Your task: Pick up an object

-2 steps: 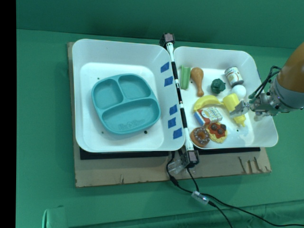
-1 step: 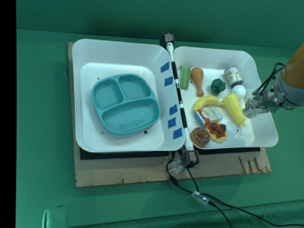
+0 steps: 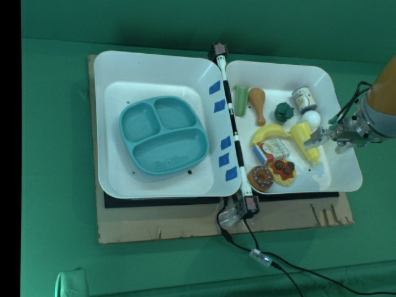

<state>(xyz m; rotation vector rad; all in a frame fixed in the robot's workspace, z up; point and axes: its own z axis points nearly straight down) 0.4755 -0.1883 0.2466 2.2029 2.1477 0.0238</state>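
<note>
Approach step: claw (image 3: 317, 139), grip state cannot tell, sits just beside the yellow toy (image 3: 304, 138) in the right bin (image 3: 346, 177); next, descend squarely and close.

A teal plate (image 3: 164, 136) sits in a white bin (image 3: 111, 79); banana (image 3: 267, 132) yellow, broccoli (image 3: 284, 111) dark green.
</note>
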